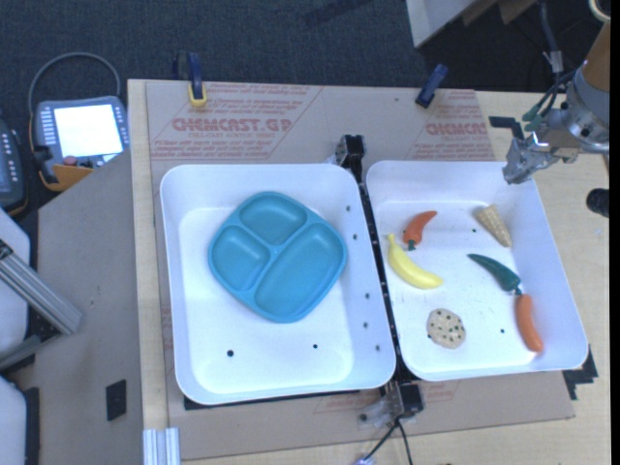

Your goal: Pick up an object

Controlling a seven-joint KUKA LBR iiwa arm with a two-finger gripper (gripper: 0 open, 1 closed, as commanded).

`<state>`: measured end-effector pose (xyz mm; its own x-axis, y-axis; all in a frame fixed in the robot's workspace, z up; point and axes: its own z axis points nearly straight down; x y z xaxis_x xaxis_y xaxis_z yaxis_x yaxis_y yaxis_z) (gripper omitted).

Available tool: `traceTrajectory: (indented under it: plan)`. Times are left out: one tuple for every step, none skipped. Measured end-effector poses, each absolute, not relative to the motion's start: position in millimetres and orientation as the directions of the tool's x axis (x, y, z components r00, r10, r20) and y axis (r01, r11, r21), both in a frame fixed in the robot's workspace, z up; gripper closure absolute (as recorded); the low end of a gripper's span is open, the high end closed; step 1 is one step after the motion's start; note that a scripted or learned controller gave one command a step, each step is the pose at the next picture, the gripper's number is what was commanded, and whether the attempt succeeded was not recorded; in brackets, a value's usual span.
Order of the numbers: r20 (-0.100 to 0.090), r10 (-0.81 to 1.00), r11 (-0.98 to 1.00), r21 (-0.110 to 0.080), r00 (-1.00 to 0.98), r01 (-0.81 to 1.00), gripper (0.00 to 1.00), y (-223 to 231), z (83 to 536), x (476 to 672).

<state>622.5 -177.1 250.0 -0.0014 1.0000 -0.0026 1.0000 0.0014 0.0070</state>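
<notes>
Blue sectioned plate lies in the left bin, three compartments, set slightly askew, roughly mid-bin. Both bins sit side by side on a tan board with red lettering that covers the table. A handheld screen unit rests off the table's far left corner.

Right bin holds six pieces of toy food. Orange-red pepper near the bin's left wall, its lower end just beside the top of the yellow banana. Below those, a round speckled cookie, lying apart from the rest. Further right, a tan cone-like piece toward the far edge. Dark green pepper lies below it on a slant, its lower tip close to the top of the orange carrot, which points down toward the near right corner.

Claw hangs over the far right rim of the right bin, above and just right of the tan cone-like piece. Nothing is pinched in it. Cannot tell whether it is spread or pressed together. Arm enters from the upper right.
</notes>
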Motion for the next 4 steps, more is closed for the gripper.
traceTrajectory:
  plan:
    - [0.002, 1.000, 0.004, -0.004, -0.004, 1.000, 1.00, -130, 238, 606.2]
    - [0.003, 1.000, 0.006, -0.002, -0.006, 1.000, 1.00, -75, 245, 589.5]
    - [0.003, 1.000, 0.007, -0.003, -0.007, 1.000, 1.00, -16, 249, 576.3]
    - [0.002, 1.000, 0.006, -0.004, -0.006, 1.000, 1.00, 39, 244, 573.9]
